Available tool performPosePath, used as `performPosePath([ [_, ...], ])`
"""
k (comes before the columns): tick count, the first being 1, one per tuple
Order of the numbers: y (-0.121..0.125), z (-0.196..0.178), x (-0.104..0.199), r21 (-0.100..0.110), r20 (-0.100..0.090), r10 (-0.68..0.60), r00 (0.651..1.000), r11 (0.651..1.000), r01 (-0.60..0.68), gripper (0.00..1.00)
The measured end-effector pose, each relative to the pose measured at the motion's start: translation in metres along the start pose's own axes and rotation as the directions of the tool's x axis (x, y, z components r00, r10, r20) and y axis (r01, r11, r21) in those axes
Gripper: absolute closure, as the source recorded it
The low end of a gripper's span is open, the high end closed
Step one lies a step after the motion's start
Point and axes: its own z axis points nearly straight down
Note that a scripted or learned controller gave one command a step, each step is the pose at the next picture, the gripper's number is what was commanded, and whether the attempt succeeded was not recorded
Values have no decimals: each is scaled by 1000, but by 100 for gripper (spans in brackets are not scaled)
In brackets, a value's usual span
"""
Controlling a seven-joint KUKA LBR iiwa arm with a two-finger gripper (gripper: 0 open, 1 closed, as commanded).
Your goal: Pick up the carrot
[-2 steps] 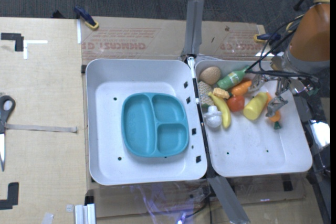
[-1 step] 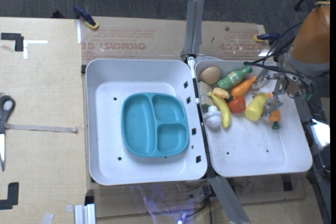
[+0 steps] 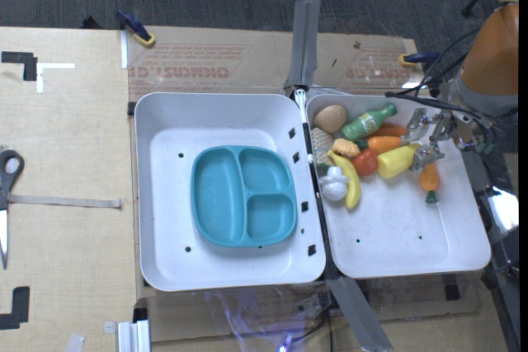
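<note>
Cardboard-topped worktop (image 3: pixel 66 144), two bins: gripper (image 3: pixel 431 138) hangs over the right bin's (image 3: pixel 412 247) food pile, can't tell if fingers are open, carrot (image 3: pixel 428 178) still lying there, nothing picked yet.

Small orange carrot (image 3: pixel 429 179) with a green stem end, lying in the right bin near its right wall, long axis roughly upright in the view, green tip pointing toward the near edge. Just right of a yellow toy, apart from it.

Teal plate (image 3: pixel 244 196) (three compartments), white bins (image 3: pixel 157 202), orange carrot (image 3: pixel 429 177), green bottle (image 3: pixel 369 123).
</note>
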Motion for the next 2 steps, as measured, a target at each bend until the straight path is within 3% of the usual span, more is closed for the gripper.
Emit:
performPosePath([
  [1,43,-97,40,-3,-7,-48,999,999,48,100],
  [2,10,11,90,-4,-9,-110,994,994,110,100],
])
